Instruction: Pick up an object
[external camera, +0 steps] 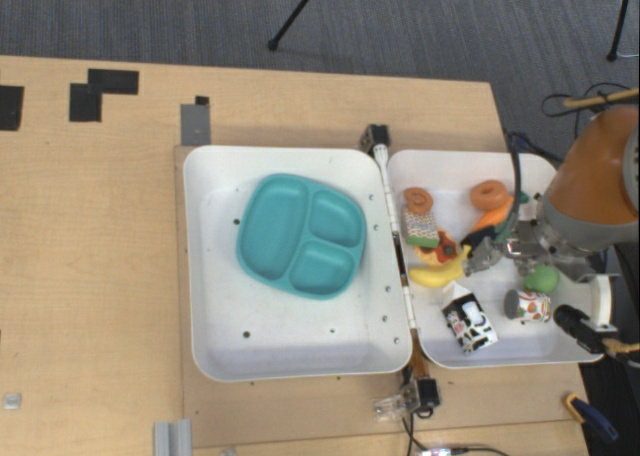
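Observation:
The right bin holds several small objects. A yellow banana lies near its left wall, with a red and green toy and a brown-topped piece above it. An orange ring and an orange carrot lie at the back. A black and white carton sits at the front. A green ball and a small white and red cup rest toward the right. My gripper hangs low in the bin's middle, just right of the banana and below the carrot.
The left bin holds a teal divided plate. The arm's orange band and grey wrist cover the right bin's right side. Wooden bench surrounds both bins.

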